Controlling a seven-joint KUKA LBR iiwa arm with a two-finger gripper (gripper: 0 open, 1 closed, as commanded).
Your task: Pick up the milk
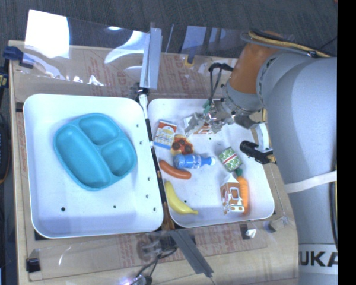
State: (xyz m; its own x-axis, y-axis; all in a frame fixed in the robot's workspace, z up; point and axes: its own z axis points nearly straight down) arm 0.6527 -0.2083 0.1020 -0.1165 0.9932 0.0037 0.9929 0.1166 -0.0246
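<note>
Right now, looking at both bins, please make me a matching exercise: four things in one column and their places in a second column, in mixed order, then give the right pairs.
Things:
1. blue divided plastic plate
2. yellow toy banana
3. blue plastic bottle with white cap
4. orange toy carrot

Places:
A. near the middle of the right white bin
B. near the right bin's front left corner
C. in the left white bin
D. near the right bin's front right corner, beside a small carton

Pairs: 1-C, 2-B, 3-A, 4-D

Right bin (258, 209) crowded — bottle (193, 161), sausage (175, 170), banana (178, 200) hem centre.
</note>
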